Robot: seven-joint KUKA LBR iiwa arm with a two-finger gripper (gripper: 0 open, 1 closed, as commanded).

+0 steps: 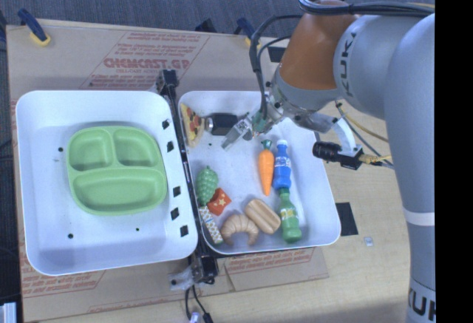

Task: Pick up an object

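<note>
My gripper (235, 134) hangs low over the upper part of the right bin (323, 192), its fingers spread apart with nothing between them. A dark cylindrical object (219, 123) lies just left of the fingers, and a pizza slice (192, 124) rests by the bin's left wall. An orange carrot (266, 171) and a blue bottle (281, 165) lie below and right of the gripper. Lower down sit a green bottle (290, 217), a hot dog bun (262, 215), a croissant (239, 225), a green bumpy fruit (207, 184) and a red strawberry (219, 201).
The left bin (37, 188) holds a green divided plate (116, 168). A black divider with clips (176, 144) runs between the bins. The arm's orange band (314, 52) and grey body cover the upper right. Cables trail at the right.
</note>
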